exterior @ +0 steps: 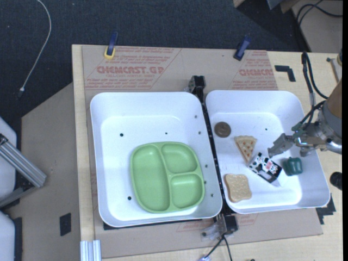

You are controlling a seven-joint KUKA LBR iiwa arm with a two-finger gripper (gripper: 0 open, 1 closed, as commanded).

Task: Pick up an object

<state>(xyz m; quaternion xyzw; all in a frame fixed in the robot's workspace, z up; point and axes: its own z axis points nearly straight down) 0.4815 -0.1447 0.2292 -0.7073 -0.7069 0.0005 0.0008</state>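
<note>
**Reaching over the right bin, nothing held**

Toast [237,186] lies closest to the camera, flat at 6 o'clock in the right bin [261,103]. From there a waffle wedge [246,147] sits at 12 o'clock, a brown disc [222,129] at 11, and a black-and-white pack [265,167] just beside at 2, tilted. A green block [293,166] lies at 3 o'clock from that pack.

I reach in from 3 o'clock, and my gripper [288,143] hangs just above the pack and block, likely because they cluster within easy reach. Its fingers look spread, with nothing between them, though they are small and blurred.

At 9 o'clock, the left bin [109,145] holds a green tray [166,175], too broad and flat for me to grasp well.
</note>
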